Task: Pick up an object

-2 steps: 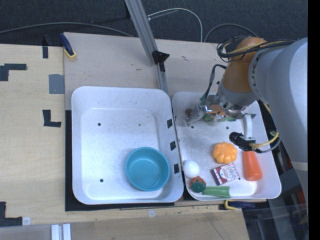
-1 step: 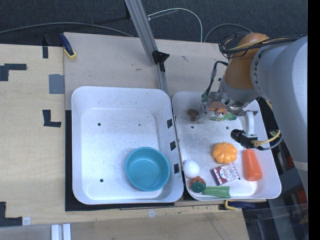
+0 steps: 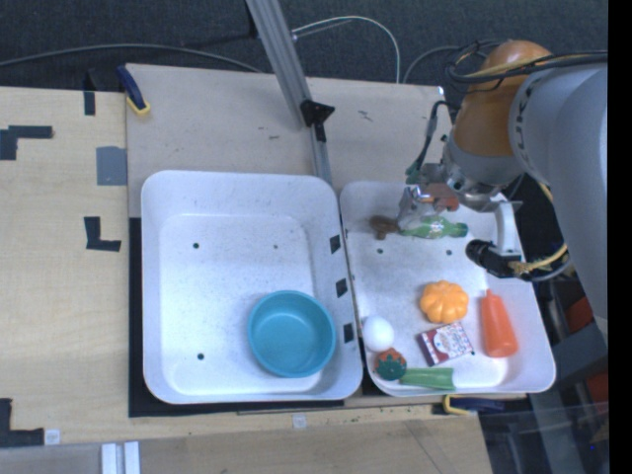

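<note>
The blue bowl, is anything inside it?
The blue bowl in the left bin looks empty: just its blue inside shows. Whatever lies under the bowl is covered, so that cannot be seen.

1. A wooden bench (image 3: 59,265) spreads under everything, with dark tape marks (image 3: 99,233) scattered on its left part.
2. A paler board (image 3: 227,117) lies on the bench beneath the bins.
3. A blue and yellow clamp (image 3: 133,90) grips the board's far left corner.
4. A grey metal post (image 3: 281,52) rises at a slant from a black bracket (image 3: 316,113) near the far edge between the bins.
5. Black and white cables (image 3: 346,28) loop over the dark floor (image 3: 99,13) beyond the bench.
6. A yellow clip (image 3: 456,404) sits at the near edge, just beside the right bin.
</note>
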{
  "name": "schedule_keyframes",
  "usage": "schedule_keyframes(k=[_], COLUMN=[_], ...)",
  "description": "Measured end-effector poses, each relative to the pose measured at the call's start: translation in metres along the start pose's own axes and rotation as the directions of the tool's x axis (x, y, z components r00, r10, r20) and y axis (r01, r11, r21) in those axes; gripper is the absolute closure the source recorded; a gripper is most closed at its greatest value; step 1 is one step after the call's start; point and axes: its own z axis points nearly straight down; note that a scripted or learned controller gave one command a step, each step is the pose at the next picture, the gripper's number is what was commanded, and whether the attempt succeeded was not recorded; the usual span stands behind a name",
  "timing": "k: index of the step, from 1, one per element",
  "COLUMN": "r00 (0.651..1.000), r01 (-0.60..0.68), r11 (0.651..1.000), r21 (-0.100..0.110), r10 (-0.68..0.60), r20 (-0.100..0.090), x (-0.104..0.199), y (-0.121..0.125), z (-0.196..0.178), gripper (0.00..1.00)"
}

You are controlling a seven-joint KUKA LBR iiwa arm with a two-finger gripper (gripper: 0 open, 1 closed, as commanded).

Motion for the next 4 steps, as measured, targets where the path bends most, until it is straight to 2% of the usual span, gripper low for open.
schedule_keyframes(k=[2, 4], r00=[1.000, 1.000], r01=[0.000, 0.004], r11=[1.000, 1.000], r21=[-0.002, 0.005], r10=[0.000, -0.004], r20=[0.001, -0.001], x=[-0.017, 0.076], y=[0.005, -0.012], z=[-0.109, -0.104], gripper=[1.00, 1.00])
